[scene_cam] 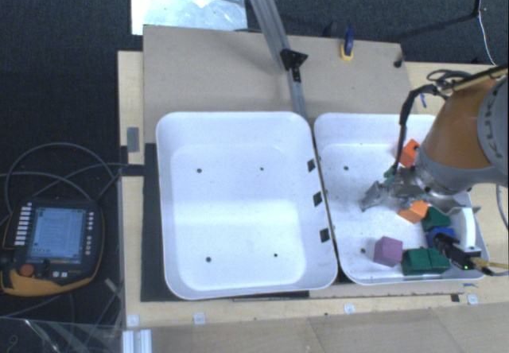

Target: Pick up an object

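The jaws [374,199] are positioned low over the right-hand bin [350,141], at centre right of the frame; the view does not resolve whether they are spread or pressed together, and no object is visible between them. The arm [469,141], grey with an orange band, enters from the right edge. Just right of the jaws, partly under the wrist, lie an orange block [413,213] and a second orange piece [409,153]. A purple cube [388,250] rests on the bin floor toward the lower right, with a green block [425,261] beside it and a dark green piece [437,219] above that. The left-hand bin [238,200] adjoins on the worktop [231,65]. A handheld control pendant [52,246] lies at lower left.
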You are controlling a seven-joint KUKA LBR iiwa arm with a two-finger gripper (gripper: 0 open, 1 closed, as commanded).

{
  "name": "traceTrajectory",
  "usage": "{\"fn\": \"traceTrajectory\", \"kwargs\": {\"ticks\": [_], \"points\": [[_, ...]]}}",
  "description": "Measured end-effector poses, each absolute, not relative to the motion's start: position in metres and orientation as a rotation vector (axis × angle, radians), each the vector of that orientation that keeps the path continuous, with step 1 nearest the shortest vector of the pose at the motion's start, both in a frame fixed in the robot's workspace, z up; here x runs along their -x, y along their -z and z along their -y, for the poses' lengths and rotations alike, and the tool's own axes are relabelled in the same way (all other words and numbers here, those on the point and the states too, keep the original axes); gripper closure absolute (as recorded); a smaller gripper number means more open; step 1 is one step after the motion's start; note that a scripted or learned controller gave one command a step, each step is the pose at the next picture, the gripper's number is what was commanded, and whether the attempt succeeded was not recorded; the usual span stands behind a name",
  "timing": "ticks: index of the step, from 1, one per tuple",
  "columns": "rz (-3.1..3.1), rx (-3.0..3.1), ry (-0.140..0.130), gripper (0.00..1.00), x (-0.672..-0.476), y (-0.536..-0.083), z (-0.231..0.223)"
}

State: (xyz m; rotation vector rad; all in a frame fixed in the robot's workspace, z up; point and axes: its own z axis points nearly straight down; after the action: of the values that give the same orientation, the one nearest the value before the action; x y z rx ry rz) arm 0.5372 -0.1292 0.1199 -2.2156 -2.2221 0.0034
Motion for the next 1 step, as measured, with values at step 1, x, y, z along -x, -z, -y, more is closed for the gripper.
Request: {"fn": "traceTrajectory", "kwargs": {"ticks": [1], "points": [[2.228, 2.218, 0.004, 1.00, -0.5392, -0.1341, 0.1299]]}}
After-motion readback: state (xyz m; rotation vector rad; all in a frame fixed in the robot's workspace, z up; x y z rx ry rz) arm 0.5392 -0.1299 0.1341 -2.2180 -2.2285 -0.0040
